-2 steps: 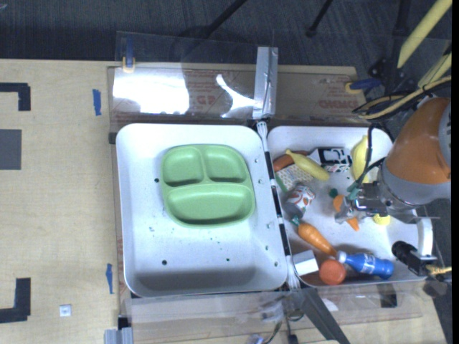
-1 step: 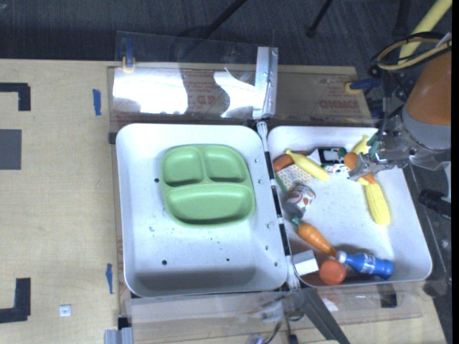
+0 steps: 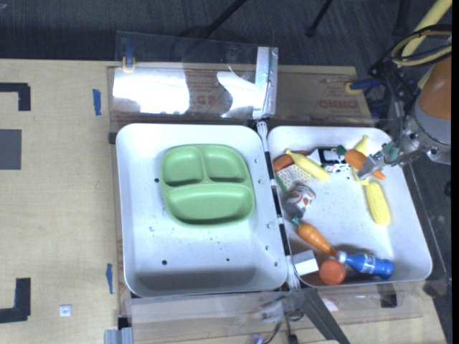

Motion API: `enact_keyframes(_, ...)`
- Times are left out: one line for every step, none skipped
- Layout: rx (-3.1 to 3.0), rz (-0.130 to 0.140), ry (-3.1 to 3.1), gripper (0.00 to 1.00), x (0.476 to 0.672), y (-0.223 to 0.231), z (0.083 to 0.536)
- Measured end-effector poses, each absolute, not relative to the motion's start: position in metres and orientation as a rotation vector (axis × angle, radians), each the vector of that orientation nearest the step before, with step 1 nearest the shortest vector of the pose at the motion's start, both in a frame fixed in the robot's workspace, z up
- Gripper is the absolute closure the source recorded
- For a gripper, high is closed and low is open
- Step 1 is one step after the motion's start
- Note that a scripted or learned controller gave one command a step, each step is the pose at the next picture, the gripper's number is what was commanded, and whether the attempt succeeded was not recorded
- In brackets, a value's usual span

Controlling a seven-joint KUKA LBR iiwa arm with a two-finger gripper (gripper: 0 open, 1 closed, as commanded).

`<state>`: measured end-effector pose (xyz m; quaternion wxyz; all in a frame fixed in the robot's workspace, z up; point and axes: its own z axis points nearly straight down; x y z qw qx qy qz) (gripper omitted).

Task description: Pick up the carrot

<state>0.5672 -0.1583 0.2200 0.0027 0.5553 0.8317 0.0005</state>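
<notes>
The gripper [image 3: 374,165] hangs low over the far right part of the right bin [image 3: 416,224], reaching in from the right edge of the camera view under the arm's orange band [image 3: 436,95]. Whether it is released or clenched cannot be told from this angle; nothing is seen clearly held in it.

The carrot [image 3: 316,239] lies well apart from the gripper, down and to the left of it, in the near left part of the same bin. It rests on the bin floor at a slant, its thick end toward the left wall and its tip pointing to the near right.

Just past the carrot's tip, farther from the gripper, sit a round orange-red fruit [image 3: 332,271] and a blue bottle [image 3: 369,264] lying on its side, with a small white block [image 3: 305,264] beside them at the bin's near left corner. Between carrot and gripper, to the left, a crumpled can [image 3: 300,198] stands near the dividing wall. A corn cob [image 3: 377,201] lies just below the gripper, close to it. Left of the gripper rests a yellow banana [image 3: 308,165], and a small orange piece [image 3: 354,158] lies just beside the gripper's left.

Far to the left, in the left bin [image 3: 136,206], sits a green divided plate [image 3: 208,183].
</notes>
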Motion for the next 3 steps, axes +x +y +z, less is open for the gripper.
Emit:
enact_keyframes(1.742,0.001,2.608,0.00,0.567,-0.158,0.220)
enact_keyframes(1.631,0.002,2.681,0.00,0.542,-0.141,0.095)
enact_keyframes(1.664,0.010,2.658,0.00,0.484,-0.196,0.086)
